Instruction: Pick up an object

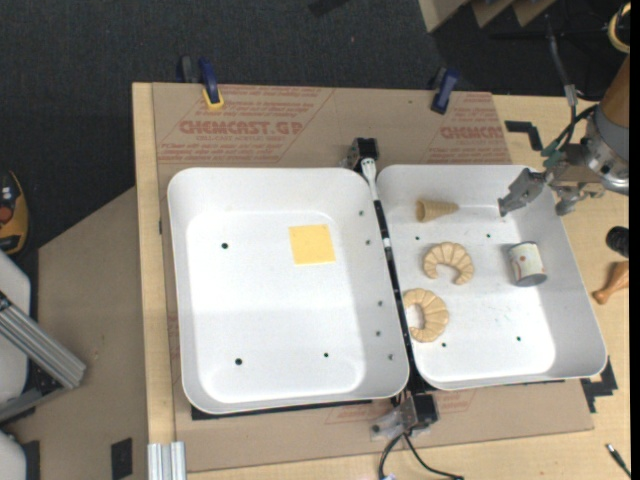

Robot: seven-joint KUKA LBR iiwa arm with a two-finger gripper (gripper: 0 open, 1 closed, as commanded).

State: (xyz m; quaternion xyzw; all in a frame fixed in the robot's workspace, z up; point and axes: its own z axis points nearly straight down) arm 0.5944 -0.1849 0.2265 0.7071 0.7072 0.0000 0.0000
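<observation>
The gripper (543, 192) hangs at the upper right corner of the right bin (570, 298), reaching in past that bin's far right rim; its two grey fingers (515, 194) stand spread apart with nothing between them, one tip over the bin's floor and the other nearer the rim. Taking the right bin as the landmark: a small tan cone (436, 209) lies on its side in the bin's upper left part, left of the gripper and apart from it; a pale croissant (448, 261) lies near the bin's middle left, below the cone; a second croissant (428, 314) lies lower still, close to the bin's left wall; a short silver-grey cylinder (525, 262) lies on its side in the bin's right half, below the gripper and apart from both croissants; none of these four touches another. Left of the right bin, touching it along a black clipped seam, sits the left bin (200, 368); a flat yellow square (312, 244) like a cheese slice rests on its floor, toward the side nearest the right bin; both bins rest on a brown board (300, 118) with red print, held by blue clamps (210, 80) at its far edge.
</observation>
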